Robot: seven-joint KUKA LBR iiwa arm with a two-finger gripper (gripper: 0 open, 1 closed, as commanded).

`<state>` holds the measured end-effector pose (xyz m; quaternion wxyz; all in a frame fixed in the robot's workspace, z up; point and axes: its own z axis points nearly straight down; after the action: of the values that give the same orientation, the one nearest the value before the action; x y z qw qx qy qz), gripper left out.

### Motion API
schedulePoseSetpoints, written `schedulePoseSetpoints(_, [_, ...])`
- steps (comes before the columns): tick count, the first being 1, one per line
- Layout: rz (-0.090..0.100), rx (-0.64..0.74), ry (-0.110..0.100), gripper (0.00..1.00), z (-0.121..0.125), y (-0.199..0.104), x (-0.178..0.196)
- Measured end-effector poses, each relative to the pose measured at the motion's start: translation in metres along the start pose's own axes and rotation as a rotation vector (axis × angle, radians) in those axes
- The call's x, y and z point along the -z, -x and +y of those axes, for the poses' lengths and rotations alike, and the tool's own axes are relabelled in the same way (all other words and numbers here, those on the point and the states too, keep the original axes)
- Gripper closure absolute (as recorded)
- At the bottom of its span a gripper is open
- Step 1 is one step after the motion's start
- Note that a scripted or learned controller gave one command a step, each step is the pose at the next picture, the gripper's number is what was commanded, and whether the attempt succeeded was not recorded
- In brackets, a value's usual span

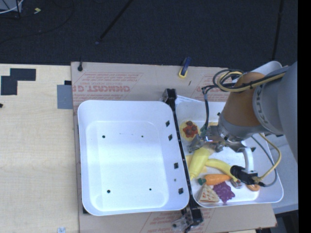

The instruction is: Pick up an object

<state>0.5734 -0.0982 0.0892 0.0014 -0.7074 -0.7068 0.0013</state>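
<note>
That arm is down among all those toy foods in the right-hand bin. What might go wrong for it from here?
The toys lie packed together: the yellow banana, orange carrot and purple grapes touch or nearly touch, so the gripper might nudge a neighbour or catch two at once. The arm's wrist hides what lies beneath it, so a miss is hard to rule out. A loose cable hangs over the right bin and may drag on toys.

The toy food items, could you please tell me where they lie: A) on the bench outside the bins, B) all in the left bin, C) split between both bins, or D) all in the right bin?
D: the banana, carrot, purple grapes and sandwich wedge all lie in the right bin, under the arm.
</note>
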Motion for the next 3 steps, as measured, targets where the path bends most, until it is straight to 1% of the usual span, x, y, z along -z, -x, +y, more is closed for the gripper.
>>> schedulePoseSetpoints(1, [0.001, -0.006, -0.002, 1.0, 0.001, 0.002, 0.008])
schedulePoseSetpoints(2, [0.002, 0.01, 0.017, 1.0, 0.075, -0.072, 0.106])
schedulePoseSetpoints(3, [0.003, 0.008, 0.001, 1.0, 0.067, -0.142, 0.098])
